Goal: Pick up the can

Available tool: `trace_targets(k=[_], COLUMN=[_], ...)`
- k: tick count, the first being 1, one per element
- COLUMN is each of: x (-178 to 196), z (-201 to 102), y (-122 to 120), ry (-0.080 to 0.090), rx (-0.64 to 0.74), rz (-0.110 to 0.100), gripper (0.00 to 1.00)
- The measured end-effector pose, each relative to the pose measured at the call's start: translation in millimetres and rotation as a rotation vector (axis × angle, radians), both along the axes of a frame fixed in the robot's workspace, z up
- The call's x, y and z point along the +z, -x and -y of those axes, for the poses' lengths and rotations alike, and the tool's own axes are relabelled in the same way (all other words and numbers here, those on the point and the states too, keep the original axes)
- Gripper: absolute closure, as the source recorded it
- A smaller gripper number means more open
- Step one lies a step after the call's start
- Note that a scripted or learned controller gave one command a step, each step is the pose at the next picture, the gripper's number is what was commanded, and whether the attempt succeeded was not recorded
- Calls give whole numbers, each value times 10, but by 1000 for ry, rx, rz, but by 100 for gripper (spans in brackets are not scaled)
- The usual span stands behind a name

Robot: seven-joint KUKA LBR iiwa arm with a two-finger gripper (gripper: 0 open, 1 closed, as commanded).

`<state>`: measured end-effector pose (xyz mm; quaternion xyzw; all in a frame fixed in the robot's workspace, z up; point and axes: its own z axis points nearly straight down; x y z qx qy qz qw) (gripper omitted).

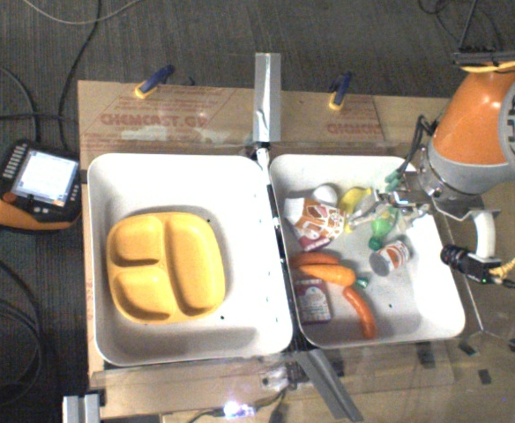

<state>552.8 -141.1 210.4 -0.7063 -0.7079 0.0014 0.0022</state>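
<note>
Far left, off the bench: a handheld control pendant (33,186) with a lit screen and orange casing, lying on the dark floor among cables.

Left bin (108,324): white, shallow. Contents: one yellow divided tray (165,263), three compartments, lying flat near the bin's middle.

Far edge of the bench: two clamps (154,80) with blue and yellow handles, one toward each side, and a grey upright post (267,95) standing between the bins.

Right bin (434,311): white, shallow. Contents, left to right: a dark red flat packet (313,301) at the near left; a patterned red-and-white carton (317,222) at the far left; a white rounded item (325,194) just beyond it; two orange carrot-like pieces (326,270), one lying crosswise, one angled toward the near wall; a yellow item (354,201); a green bottle-like item (381,228); the can (391,257), small, red and white, lying on its side near the bin's middle, right of the carrots.

Gripper (391,199): over the far right part of the right bin, above the yellow and green items, apart from the can. Finger state cannot be made out.

Arm (473,135): grey with an orange section, at the right.
</note>
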Motion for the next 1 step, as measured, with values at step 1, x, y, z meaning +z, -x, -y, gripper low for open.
trace_targets(k=[1], x=[-92], z=[774], y=[38], ry=[2], rx=[-36], rz=[1], gripper=[0])
